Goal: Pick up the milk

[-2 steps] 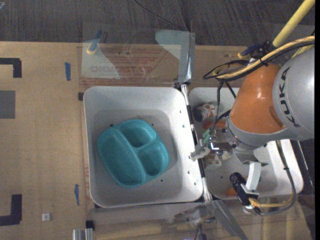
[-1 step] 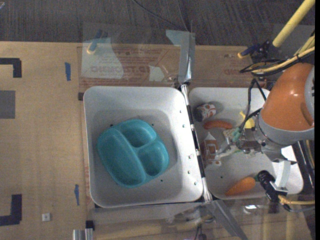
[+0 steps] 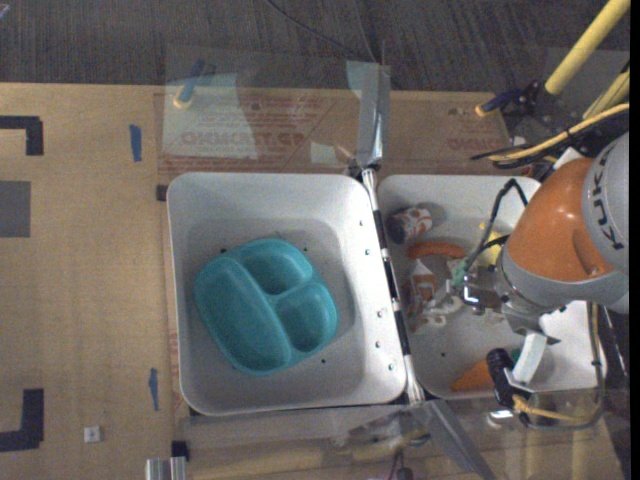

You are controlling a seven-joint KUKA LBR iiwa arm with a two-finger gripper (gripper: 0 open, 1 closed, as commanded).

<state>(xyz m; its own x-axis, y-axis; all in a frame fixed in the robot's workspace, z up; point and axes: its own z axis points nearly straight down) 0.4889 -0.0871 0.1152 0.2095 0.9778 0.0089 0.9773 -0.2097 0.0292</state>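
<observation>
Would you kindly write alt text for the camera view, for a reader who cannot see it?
A grey and orange robot arm reaches over the right white bin, which holds several small items. The left white bin holds a teal divided plate.

The two bins point(image 3: 200, 208) look like smooth white plastic with a soft sheen. The teal divided tray point(image 3: 266, 304) is moulded plastic, slightly glossy along its ridges. The bench point(image 3: 80, 298) is matt, pale brown board, wood-like. Clear glossy sheeting point(image 3: 270, 118) lies behind the bins. The arm's orange band point(image 3: 560, 223) looks smooth and semi-gloss.
</observation>
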